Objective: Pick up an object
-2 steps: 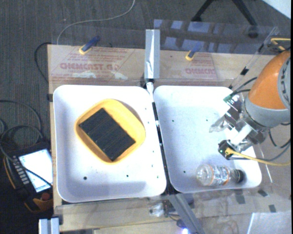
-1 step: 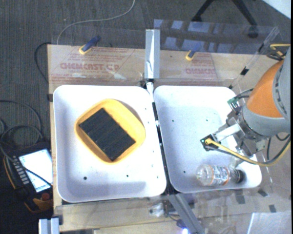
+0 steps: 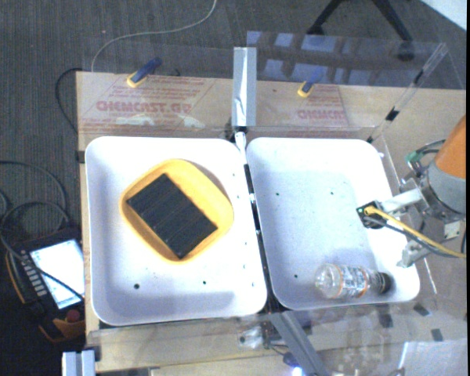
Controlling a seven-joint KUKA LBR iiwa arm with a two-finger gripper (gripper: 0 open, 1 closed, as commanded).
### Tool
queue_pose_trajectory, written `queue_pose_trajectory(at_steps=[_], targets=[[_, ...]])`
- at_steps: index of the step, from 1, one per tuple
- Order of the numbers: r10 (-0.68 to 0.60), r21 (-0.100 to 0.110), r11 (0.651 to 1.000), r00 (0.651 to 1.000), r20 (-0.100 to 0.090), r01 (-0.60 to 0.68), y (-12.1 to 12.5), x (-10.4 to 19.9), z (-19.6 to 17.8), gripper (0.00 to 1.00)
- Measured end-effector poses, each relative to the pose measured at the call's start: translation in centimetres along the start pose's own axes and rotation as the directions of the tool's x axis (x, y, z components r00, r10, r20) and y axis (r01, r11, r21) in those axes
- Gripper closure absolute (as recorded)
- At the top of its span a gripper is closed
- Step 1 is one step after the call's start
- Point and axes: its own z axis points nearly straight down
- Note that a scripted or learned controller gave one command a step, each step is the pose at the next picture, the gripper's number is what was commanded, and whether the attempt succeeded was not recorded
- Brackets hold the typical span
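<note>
A clear plastic bottle [image 3: 351, 280] with a dark cap lies on its side near the front edge of the right bin [image 3: 313, 178]. In the left bin [image 3: 102, 233] rests a yellow dish [image 3: 213, 186] with a black ribbed square pad [image 3: 172, 215] on it. My gripper [image 3: 390, 235] hangs over the right bin's right rim, above and to the right of the bottle. Its two fingers stand apart, open, with nothing between them. A yellow cable runs along the wrist.
A metal divider post [image 3: 243, 84] stands behind the seam between the bins. Clear plastic walls rise at the back and right of the right bin. Cardboard lies behind the bins, and a tablet [image 3: 55, 269] sits on the floor to the left.
</note>
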Motion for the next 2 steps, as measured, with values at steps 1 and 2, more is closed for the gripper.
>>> queue_pose_trajectory(at_steps=[1, 2], targets=[[-0.001, 0.001, 1.0, 1.0, 0.004, 0.001, 0.0, 0.0, -0.8, 1.0], [-0.011, -0.002, 1.0, 1.0, -0.002, 0.011, -9.6, 2.2, -10.8, 1.0]])
